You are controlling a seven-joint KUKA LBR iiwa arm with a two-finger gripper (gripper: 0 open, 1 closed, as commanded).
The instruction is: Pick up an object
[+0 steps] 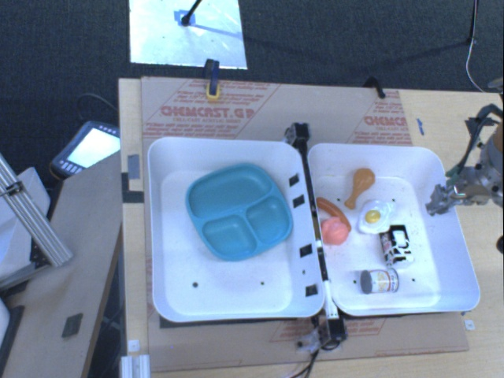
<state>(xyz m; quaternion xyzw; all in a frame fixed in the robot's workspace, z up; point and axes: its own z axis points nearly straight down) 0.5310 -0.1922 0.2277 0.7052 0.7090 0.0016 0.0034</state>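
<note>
Plastic toy food lies in the right bin [449, 211]: a drumstick [361, 186] slanting with its thick end up-right, a sausage [331, 209] running diagonally, a pink ball [335, 231] touching the sausage's lower end, a fried egg [375, 216], a black-and-white can [397, 246] and a grey can [379, 281] on its side, long axis left-right. Left bin [169, 274] — a blue divided plate [239, 210]. End effector [442, 198] sits at the right bin's right rim, over the counter [488, 250] edge — whether it is open I cannot tell.
</note>
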